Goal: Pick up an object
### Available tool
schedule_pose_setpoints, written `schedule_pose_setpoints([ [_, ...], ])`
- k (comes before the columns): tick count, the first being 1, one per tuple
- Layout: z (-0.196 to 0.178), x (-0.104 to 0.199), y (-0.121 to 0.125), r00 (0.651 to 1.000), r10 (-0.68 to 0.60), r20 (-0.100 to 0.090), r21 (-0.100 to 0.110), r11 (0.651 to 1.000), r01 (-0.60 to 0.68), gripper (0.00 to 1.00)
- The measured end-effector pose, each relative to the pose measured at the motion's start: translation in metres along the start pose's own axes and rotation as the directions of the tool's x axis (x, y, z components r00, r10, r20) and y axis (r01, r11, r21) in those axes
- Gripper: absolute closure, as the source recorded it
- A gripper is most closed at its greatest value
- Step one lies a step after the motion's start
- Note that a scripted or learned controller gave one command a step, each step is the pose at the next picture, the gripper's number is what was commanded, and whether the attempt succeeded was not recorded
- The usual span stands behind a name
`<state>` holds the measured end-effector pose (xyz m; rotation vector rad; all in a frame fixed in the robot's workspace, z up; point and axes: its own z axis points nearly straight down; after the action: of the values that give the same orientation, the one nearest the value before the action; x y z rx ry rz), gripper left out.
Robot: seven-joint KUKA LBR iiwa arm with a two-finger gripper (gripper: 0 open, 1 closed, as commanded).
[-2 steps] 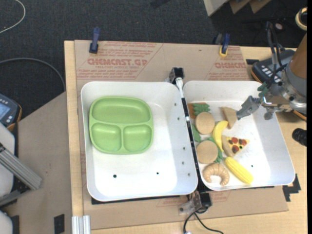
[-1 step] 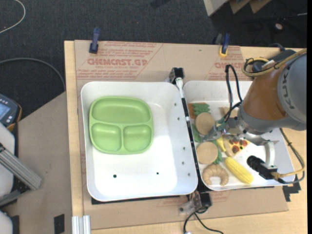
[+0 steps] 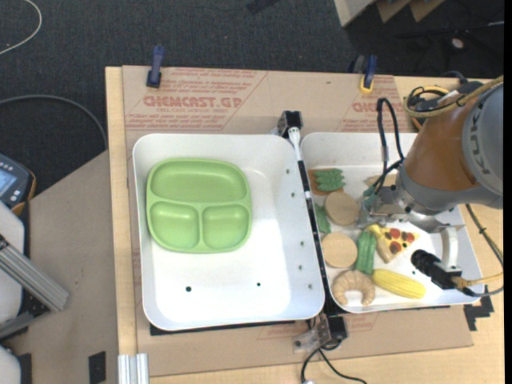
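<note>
Landmark: the divider (image 3: 302, 189), the dark strip where the two white bins meet, is taken as the reference for every place below.
Bench (image 3: 120, 214): a board clamped at its far edge is seen under both bins, presumably so that nothing slides while the arm works.
Left bin (image 3: 240, 294): it is set left of the divider, touching it; it is judged to serve as the drop side.
Green tray (image 3: 199, 205): a three-compartment plate is laid flat, well left of the divider, with nothing seen in its compartments.
Right bin (image 3: 352, 144): it is set right of the divider, and the graspable toys are crowded into it, which is why the arm is reached in there.
Toys near the divider: an orange-and-green carrot (image 3: 326, 181), two tan discs (image 3: 342, 208), and a croissant (image 3: 355, 287) at the near end are found just right of the divider, some touching.
Toys further right: a green pickle (image 3: 366, 250), a pizza slice (image 3: 396, 240) and a corn cob (image 3: 399, 283) are packed beside one another.
Gripper (image 3: 382, 208): it is lowered right of the divider, above the pickle and pizza slice; the wrist hides the tips, so whether the jaws are open or closed cannot be told.
Task's thing: no toy is seen gripped; all are judged to lie in the right bin.
Risk: with the pieces so close, a neighbour may be nudged or caught.
</note>
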<state>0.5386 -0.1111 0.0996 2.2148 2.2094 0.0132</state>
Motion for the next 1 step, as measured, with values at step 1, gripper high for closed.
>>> schedule_pose_setpoints([
  [1, 0.0152, -0.0878, 0.0161, 1.0, 0.004, 0.002, 0.014, 1.0, -0.004, 1.0],
])
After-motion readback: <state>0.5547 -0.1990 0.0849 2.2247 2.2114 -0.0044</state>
